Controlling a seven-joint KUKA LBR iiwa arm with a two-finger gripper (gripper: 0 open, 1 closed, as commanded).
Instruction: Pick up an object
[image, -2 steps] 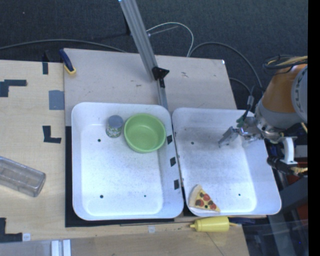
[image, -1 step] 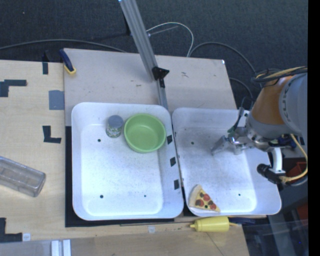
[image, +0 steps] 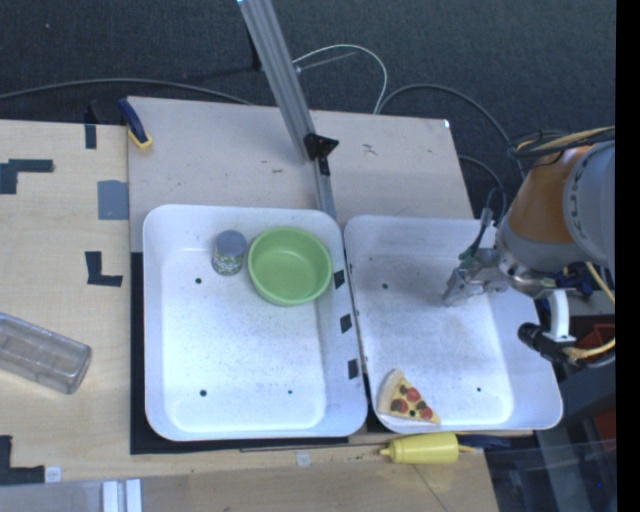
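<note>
Camera view: pale wooden worktop (image: 60, 200) on dark carpet (image: 480, 50) carries two white bins (image: 170, 400); tool (image: 462, 290) over the right one, grip unclear.

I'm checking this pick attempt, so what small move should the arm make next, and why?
Probably shift the end effector toward the near-left corner of the right white bin, where the triangular toy pizza slice lies. The end effector sits over bare bin floor, apart from the slice, which is the one object I can see in that bin.
</note>
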